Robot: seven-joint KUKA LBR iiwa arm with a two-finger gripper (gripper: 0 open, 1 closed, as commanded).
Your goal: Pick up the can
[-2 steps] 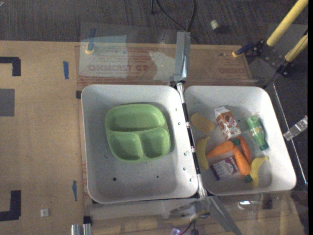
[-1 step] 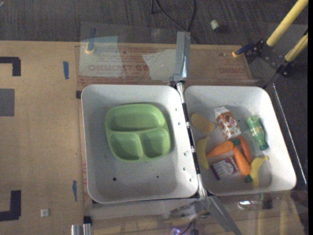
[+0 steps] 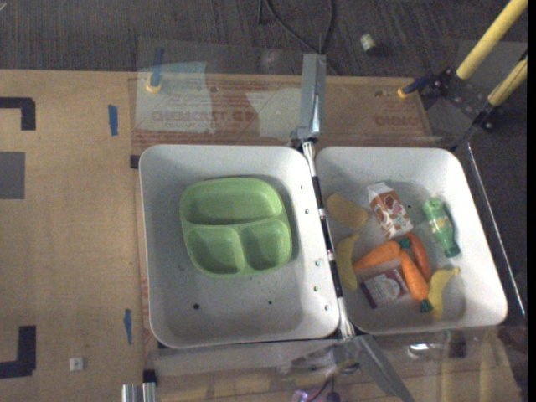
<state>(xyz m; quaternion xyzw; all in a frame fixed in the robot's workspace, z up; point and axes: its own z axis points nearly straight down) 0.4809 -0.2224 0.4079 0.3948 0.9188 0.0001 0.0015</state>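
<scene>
Green divided plate (image 3: 237,226) in left bin (image 3: 159,249).

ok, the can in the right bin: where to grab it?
Probably straight down on the can, pincer across its curved middle. It lies on its side, with carrots crowding its far flank and a banana near one end.

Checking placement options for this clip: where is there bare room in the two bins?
Left bin: bare floor below the green divided plate and along its left wall. Right bin: crowded centre, with carton, bottle, carrots and can; a bare strip lies along its top wall.
</scene>
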